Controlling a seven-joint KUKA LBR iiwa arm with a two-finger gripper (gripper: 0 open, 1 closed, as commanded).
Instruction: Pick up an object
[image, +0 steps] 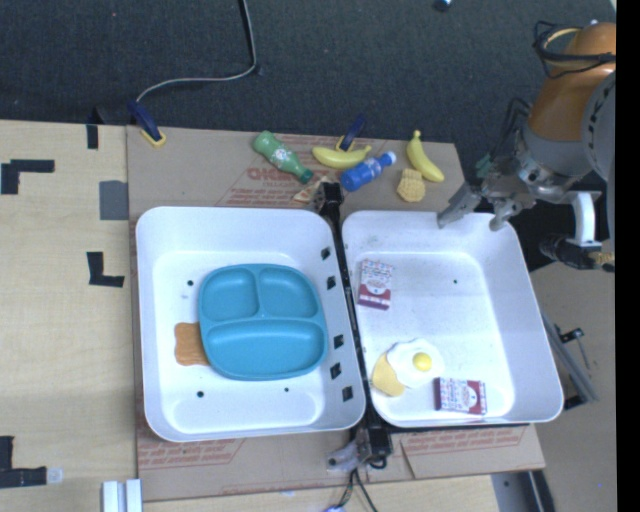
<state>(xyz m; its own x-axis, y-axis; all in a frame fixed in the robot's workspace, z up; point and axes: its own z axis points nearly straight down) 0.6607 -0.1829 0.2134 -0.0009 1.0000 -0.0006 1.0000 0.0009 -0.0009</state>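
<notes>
- The gripper (470, 212) hangs over the upper right rim of the right bin (520, 300), its two fingers spread apart with nothing between them.
- Candidates for the pick lie lower in that bin: a red-and-white carton (375, 284) near the upper left, a fried egg toy (414, 361) and a yellow piece (387, 377) touching it at lower centre, and a second red carton (460, 396) just beside them at the lower edge.
- The left bin (160, 330) holds a blue divided plate (263, 321) with a tan piece (188, 345) tucked against its left side.
- Bananas (341, 155), a green bottle (282, 156) and a blue bottle (366, 171) lie on the cardboard beyond the bins, upper centre of the frame.
- Risk, as I judge it: the cartons lie flat, so fingers may skid over them; the egg and yellow piece touch, so a closing grasp could nudge one aside; a descent from here could strike the bin rim.
</notes>
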